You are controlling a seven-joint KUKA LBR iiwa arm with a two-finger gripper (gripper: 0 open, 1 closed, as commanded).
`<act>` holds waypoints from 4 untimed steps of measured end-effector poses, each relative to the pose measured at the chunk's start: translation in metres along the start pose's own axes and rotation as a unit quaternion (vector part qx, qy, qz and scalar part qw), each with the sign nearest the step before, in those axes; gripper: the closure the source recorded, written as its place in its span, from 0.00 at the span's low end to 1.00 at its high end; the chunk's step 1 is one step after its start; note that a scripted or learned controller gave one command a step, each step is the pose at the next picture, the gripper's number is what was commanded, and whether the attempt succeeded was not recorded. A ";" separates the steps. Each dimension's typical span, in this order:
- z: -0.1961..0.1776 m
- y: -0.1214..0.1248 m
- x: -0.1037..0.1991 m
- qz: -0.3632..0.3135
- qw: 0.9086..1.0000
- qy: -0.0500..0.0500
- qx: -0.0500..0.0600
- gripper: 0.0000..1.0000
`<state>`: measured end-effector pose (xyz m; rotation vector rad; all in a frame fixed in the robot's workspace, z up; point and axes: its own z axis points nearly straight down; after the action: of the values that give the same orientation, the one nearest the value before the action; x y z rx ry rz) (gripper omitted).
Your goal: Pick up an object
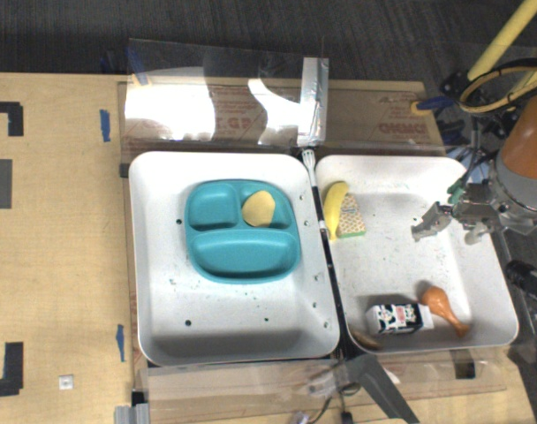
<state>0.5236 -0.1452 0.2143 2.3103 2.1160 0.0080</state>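
My gripper (450,228) hangs over the right part of the right bin (401,175), its two fingers spread open with nothing between them. An orange drumstick toy (445,307) lies below it near the bin's front right. A small black-and-white cow-print carton (396,317) lies on its side just left of the drumstick. A yellow banana (335,207) and a speckled yellow sponge (352,218) rest against the bin's left wall. In the left bin (154,263), a teal divided plate (238,250) holds a round yellow fruit (259,208).
A clear plastic sheet (215,104) and cardboard stand behind the bins. Yellow and black cables (498,69) hang at the upper right, near the arm's orange band (525,148). The divider wall between the two bins (323,254) runs down the middle.
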 end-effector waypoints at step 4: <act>0.127 -0.039 -0.052 -0.159 0.987 0.001 0.002 0.00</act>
<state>0.4813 -0.1943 0.0871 1.9472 2.4581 0.0041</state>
